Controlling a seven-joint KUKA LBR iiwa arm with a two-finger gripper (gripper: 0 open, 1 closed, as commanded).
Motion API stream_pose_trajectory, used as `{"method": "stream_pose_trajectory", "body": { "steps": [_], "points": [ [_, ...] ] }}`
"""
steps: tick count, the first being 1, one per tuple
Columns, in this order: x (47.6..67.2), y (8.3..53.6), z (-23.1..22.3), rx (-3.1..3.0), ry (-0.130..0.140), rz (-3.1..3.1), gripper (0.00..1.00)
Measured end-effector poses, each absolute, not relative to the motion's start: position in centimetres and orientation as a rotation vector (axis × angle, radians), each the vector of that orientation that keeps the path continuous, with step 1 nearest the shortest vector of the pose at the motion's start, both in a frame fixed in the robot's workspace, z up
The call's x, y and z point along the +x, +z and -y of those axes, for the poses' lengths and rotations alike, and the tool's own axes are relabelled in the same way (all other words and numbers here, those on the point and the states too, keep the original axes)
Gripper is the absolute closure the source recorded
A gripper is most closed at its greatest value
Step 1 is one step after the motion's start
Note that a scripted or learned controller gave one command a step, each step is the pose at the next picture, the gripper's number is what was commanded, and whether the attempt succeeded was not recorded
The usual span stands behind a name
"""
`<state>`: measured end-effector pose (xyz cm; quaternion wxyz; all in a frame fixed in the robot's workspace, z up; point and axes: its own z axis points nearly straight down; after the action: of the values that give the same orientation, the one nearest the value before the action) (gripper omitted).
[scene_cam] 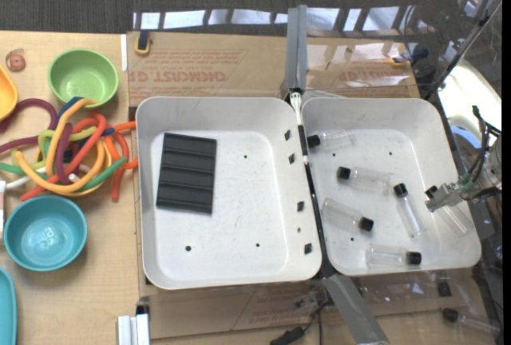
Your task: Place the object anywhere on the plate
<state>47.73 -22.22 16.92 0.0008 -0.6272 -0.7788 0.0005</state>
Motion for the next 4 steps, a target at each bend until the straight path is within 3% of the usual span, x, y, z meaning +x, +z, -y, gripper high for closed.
{"method": "stream_pose_trajectory", "body": {
  "steps": [1, 2, 3, 4],
  "points": [
    [50.6, 19.5, 22.2, -2.034, 0.002, 2.395, 1.0],
    [47.7, 16.3, 22.2, -1.899, 0.002, 2.501, 1.0],
    [48.8, 19.4, 22.2, -1.993, 0.001, 2.429, 1.0],
    [47.8, 17.2, 22.2, -1.884, 0.002, 2.512, 1.0]
  ]
}}
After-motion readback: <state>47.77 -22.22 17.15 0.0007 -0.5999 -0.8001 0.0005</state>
